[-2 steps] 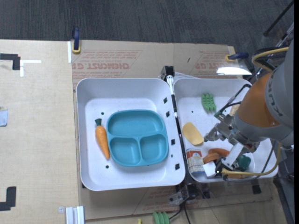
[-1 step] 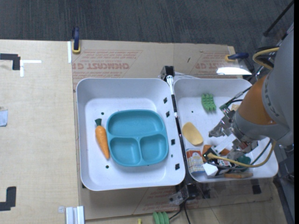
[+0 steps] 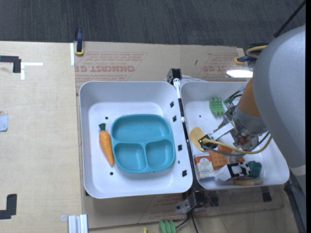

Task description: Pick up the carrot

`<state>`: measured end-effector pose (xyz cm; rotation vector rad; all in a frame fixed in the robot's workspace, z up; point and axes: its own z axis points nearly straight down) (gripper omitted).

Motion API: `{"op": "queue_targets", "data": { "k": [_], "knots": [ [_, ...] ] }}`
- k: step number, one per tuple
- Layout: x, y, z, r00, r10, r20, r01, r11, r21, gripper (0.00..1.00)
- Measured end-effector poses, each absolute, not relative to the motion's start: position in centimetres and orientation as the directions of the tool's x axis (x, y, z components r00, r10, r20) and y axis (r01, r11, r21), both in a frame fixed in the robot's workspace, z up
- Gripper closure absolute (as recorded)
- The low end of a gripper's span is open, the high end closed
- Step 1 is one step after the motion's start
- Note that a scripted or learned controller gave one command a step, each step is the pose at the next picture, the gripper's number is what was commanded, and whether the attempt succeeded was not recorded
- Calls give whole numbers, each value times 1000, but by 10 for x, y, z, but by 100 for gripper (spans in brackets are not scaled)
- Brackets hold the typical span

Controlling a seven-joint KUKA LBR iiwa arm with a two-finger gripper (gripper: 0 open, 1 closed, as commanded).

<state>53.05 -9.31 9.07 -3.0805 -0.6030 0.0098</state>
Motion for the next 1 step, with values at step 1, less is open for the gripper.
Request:
{"op": "queue_targets", "data": {
  "k": [1],
  "knots": [
    [558, -187, 136, 826, 564, -3, 564, -826, -2, 0]
  ]
}}
